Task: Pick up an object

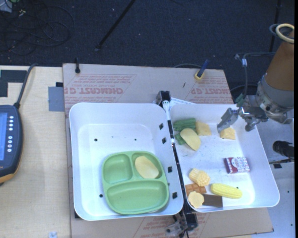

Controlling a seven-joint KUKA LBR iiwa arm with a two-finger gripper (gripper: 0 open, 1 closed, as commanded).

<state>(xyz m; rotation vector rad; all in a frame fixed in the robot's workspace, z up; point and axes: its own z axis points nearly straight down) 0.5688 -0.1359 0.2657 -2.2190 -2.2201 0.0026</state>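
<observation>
The scene is lit evenly from above, and the two white bins (pixel 89 123) are rendered bright but not blown out. Only short, soft shadows are cast beneath the green divided tray (pixel 134 195) and the toy foods. The dark floor (pixel 139 29) behind is left dim. Mild softness and grain are seen throughout; fine detail is lost.

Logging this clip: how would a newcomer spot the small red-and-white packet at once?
Start at the right-hand white bin. Along its right side, below the gripper, lies the small red-and-white packet. It is the only boxy, printed item among rounded yellow toy foods such as the corn cob.
</observation>
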